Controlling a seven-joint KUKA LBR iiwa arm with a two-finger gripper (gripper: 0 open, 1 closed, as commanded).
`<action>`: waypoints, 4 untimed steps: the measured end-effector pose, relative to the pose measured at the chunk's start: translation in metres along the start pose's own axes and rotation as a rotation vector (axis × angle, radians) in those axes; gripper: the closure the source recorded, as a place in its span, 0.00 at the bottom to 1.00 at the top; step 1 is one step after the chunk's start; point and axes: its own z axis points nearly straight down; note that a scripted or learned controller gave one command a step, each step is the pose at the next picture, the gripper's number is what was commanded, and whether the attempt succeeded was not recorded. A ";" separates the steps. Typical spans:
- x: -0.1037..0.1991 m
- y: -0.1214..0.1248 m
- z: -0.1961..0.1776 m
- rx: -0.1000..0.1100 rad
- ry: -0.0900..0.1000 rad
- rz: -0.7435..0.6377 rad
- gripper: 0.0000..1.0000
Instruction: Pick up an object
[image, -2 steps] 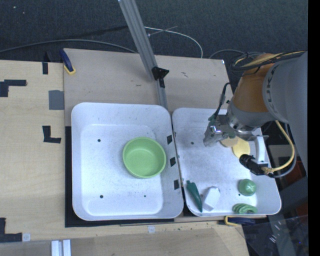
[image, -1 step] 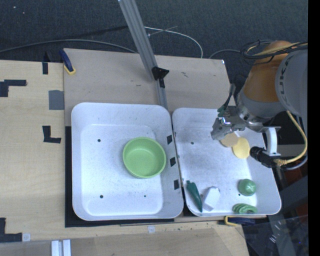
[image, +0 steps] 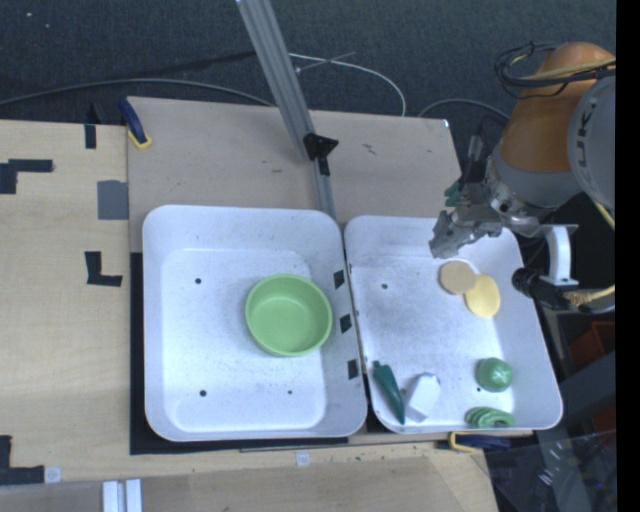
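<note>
Wooden bench (image: 240, 150), 2 white bins, left bin (image: 170, 400) holding green bowl (image: 289, 315), hand (image: 452, 235) (grip state unclear) over right bin (image: 400, 310)

Place: a robotics lab, my own test bench.
Signs: my two white bins (image: 160, 330), loose cables (image: 350, 70) far, tape marks (image: 95, 268) left.

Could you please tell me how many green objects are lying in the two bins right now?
4: a green bowl in the left bin; in the right bin, a dark green piece by its front-left corner, a green ball and a flat green item front-right.
</note>
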 end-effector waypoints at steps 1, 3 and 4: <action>0.052 -0.011 -0.006 0.006 0.003 -0.004 1.00; 0.151 -0.053 0.021 0.009 0.002 -0.004 1.00; 0.198 -0.066 0.011 0.006 0.002 -0.005 1.00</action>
